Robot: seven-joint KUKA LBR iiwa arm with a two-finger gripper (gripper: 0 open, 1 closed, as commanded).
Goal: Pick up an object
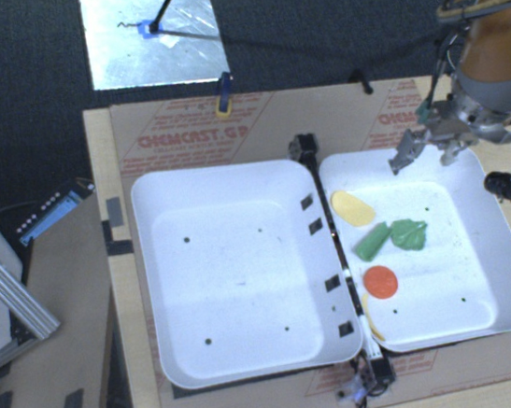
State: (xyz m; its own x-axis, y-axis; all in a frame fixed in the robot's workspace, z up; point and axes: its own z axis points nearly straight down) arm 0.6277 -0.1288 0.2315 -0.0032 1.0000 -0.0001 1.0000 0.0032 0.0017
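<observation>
The right bin holds a yellow oval piece, a dark green long piece, a lighter green leafy piece and an orange round piece. A thin yellow sliver lies against that bin's left wall. My gripper hangs over the far edge of the right bin, above and to the right of the yellow piece. Its fingers stand apart, open, with nothing between them.
The left bin sits beside the right one, with black clips along the shared edge. A foil sheet lies at the back. Metal rails stand at the far left.
</observation>
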